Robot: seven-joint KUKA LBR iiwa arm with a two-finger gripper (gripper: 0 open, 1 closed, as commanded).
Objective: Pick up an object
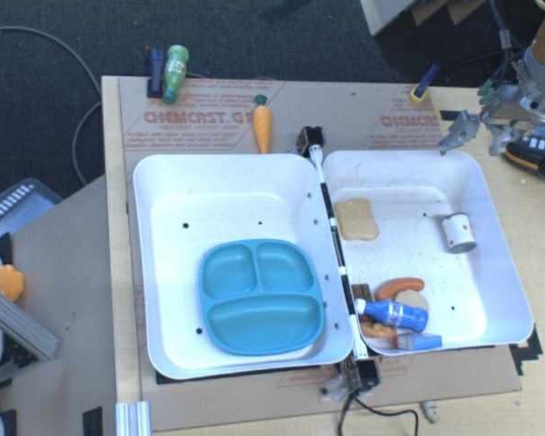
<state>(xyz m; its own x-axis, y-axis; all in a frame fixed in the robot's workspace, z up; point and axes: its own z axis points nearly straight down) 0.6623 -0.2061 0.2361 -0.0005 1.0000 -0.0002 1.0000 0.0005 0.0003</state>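
- Sitting in the left bin (154,198), a blue divided plate (261,295) lies toward its near side.
- Beyond the bins, a toy carrot (262,125) and a green bottle (174,71) rest on the cardboard.
- Right bin (490,207) holds a tan bread slice (356,219) near the divider, a small silver can (458,232) on its side, and, in the near corner, a sausage (398,287) touching a blue bottle (396,315).
- Gripper (466,132) hovers over the right bin's far right corner, fingers spread apart and holding nothing.
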